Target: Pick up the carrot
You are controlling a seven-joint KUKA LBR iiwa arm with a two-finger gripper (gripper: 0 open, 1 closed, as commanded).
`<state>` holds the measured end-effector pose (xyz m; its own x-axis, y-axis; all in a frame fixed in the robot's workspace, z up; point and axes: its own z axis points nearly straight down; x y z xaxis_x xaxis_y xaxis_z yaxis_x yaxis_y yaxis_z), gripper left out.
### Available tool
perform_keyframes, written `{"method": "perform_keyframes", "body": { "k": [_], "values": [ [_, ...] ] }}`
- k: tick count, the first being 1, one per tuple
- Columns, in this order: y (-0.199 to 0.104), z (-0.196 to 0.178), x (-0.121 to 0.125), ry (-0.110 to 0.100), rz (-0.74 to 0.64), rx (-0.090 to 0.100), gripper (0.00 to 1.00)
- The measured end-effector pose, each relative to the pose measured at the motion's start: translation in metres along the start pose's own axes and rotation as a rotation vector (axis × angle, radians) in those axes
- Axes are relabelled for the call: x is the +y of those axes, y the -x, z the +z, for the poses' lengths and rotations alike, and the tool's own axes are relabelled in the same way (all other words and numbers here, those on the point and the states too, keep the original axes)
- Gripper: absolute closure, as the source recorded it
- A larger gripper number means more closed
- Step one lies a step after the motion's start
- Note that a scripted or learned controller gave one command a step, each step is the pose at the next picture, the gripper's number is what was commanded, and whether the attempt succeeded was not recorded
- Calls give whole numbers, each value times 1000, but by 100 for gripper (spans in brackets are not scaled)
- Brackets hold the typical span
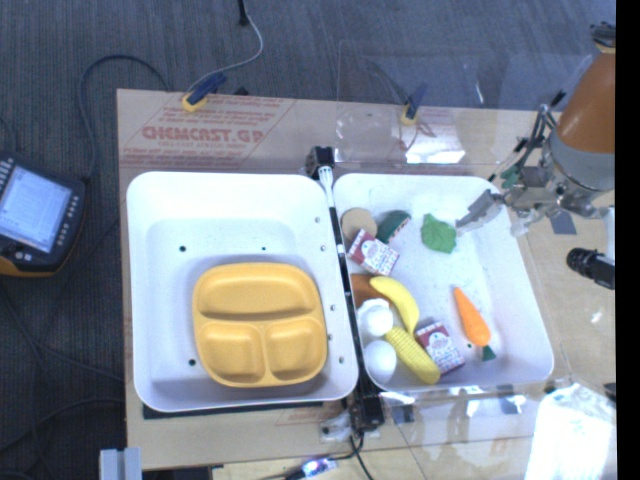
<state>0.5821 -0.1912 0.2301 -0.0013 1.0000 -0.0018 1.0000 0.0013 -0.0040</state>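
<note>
The carrot (470, 315) is orange with a small green top and lies flat in the right bin (520, 298), near its right wall, with the tip pointing to the far side. My gripper (487, 208) hangs over the far right corner of that bin, some way beyond the carrot and apart from it. It sits close to a green leafy piece (437, 233). Nothing shows in its grasp.
To the carrot's left lie a banana (397, 299), a corn cob (412, 354), two white eggs (377, 320), and two red-and-white cartons (440, 343). The left bin (160, 228) holds a yellow divided tray (260, 320). A handheld pendant (32, 215) lies off the bench, left.
</note>
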Motion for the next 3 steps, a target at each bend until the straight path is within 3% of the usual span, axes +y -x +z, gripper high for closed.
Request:
{"method": "perform_keyframes", "body": {
  "k": [1,2,3],
  "values": [
    [7,135,-67,5,34,1,0],
    [8,127,-68,2,37,-1,100],
    [-61,51,-96,4,18,3,100]
  ]
}}
